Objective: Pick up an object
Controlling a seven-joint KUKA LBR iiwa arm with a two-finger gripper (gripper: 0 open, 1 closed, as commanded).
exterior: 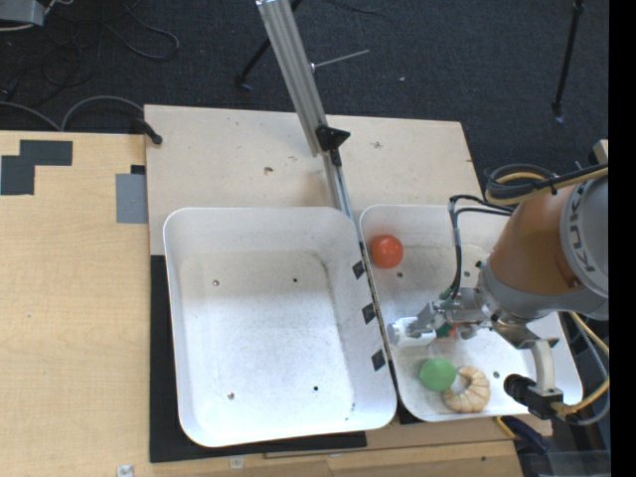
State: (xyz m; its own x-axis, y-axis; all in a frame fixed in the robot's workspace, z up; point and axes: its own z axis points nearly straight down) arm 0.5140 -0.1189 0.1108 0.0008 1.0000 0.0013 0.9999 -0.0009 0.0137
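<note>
A grey KUKA arm [542,251] with an orange band reaches in from the right over the right-hand white bin [422,225], its pincer [412,330] lowered near that bin's left wall, just above a green ball [435,374]. Whether the pincer is spread or closed cannot be told from this slanted overhead view (its metal tip reads as a pale blur against the white floor), and nothing can be seen gripped in it.

Three objects lie in the right bin. An orange-red ball [387,250] sits toward the far end, close to the divider between the bins and well apart from the pincer. The green ball rests near the front edge, touching or just beside a tan ring-shaped toy [467,389] with ridged sides, which lies at the bin's front rim.

The left bin [189,266] sits flush against the right one on the pale worktop [238,157]. A slanted aluminium rail [298,78] rises from the junction of the two bins toward the dark carpeted floor [447,38] behind.
</note>
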